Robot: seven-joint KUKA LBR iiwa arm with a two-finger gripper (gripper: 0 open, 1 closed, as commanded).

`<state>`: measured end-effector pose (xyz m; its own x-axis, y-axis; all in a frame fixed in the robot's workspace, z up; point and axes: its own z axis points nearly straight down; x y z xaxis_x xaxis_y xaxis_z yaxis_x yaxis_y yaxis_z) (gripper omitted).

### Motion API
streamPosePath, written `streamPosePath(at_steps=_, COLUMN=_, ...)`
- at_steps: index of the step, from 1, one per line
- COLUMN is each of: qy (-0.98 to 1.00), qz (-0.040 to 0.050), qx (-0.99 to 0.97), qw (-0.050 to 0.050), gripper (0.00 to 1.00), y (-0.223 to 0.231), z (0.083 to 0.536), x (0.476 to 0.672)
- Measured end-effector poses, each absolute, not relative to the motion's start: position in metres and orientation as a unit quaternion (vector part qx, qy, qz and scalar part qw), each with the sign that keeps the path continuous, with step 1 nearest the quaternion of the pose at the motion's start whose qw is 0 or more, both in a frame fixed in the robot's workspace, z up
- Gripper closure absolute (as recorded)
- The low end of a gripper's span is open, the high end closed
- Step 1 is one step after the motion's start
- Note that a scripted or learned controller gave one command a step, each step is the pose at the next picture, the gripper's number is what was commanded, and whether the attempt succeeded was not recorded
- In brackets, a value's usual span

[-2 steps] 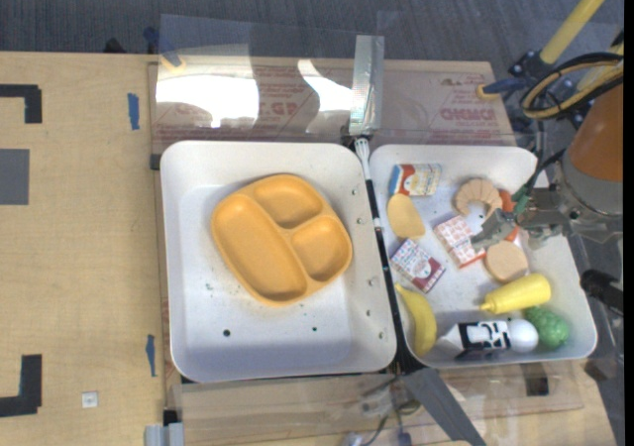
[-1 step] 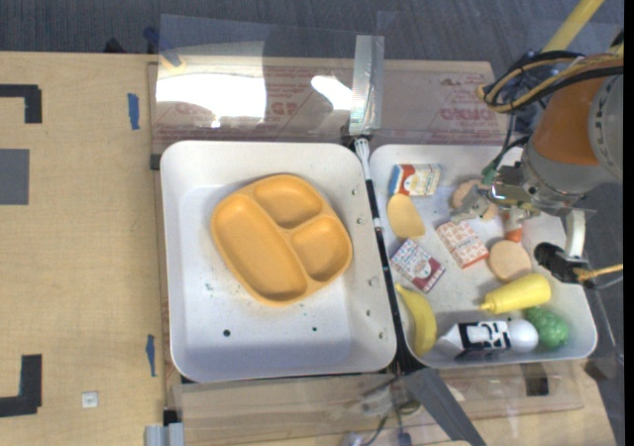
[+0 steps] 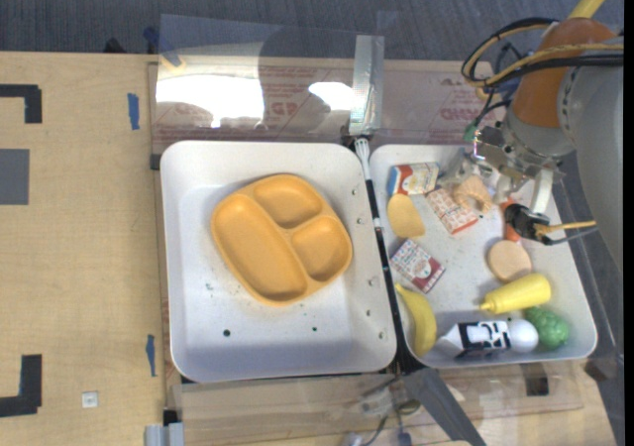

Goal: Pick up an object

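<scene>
Tool (image 3: 492, 168) low over right bin (image 3: 580, 335), beside small packets (image 3: 458, 204); finger spread and any hold unclear.

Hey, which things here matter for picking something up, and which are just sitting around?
In play: gripper, right bin items: banana, yellow bottle, green ball, snack packets.
Lying about: orange tray, left bin.

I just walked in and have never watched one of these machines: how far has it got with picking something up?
Nothing looks picked up yet. The grey arm's gripper is low over the far end of the right white bin, among small red-and-white packets; whether it has hold of anything cannot be told. The yellow banana, yellow bottle and green ball lie in that bin. The orange divided plate sits in the left bin. Gripping and lifting remain.
</scene>
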<state>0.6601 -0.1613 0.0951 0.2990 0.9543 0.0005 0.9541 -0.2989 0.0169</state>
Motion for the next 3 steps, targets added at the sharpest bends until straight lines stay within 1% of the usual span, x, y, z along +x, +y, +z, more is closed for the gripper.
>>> streamPosePath(at_steps=1, qy=0.593, qz=0.0101, qx=0.805, qw=0.013, gripper=1.0, y=-0.161, z=0.116, x=0.665)
streamPosePath(at_steps=2, qy=0.511, qz=0.0026, qx=0.859, qw=0.001, gripper=1.0, y=-0.07, z=0.188, x=0.669)
streamPosePath(at_steps=3, qy=0.373, qz=-0.0003, qx=0.928, qw=0.0, gripper=1.0, y=-0.05, z=0.184, x=0.665)
